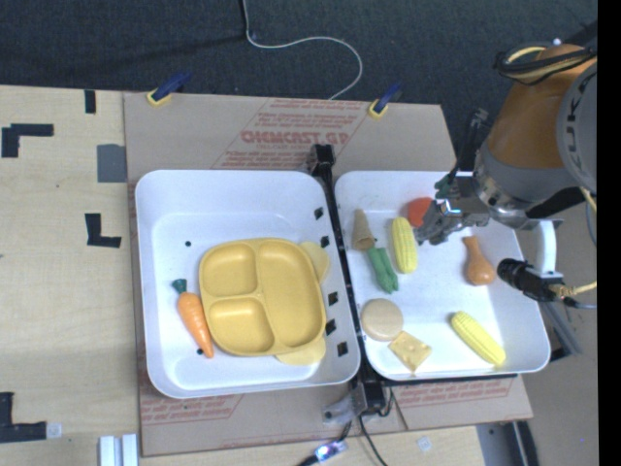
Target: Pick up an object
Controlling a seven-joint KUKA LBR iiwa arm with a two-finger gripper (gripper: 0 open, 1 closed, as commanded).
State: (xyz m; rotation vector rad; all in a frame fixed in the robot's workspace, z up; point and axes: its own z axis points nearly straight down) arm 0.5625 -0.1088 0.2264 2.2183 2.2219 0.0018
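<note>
around the round bun [381, 318] the right bin [529, 357] is crowded: cheese wedge [409, 349] touching below, green pod [383, 269] above, bare floor to its right.

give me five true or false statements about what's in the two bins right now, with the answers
1. The carrot lies in the left bin, beside the yellow tray. True.
2. Two corn cobs are in the right bin. True: one near the tool, the other near the front right corner.
3. The drumstick lies on the yellow tray. False: it is in the right bin, at the right side.
4. The yellow tray has a single compartment. False: it is divided into three.
5. The round bun is in the left bin. False: it sits in the right bin, next to the cheese wedge.
</note>
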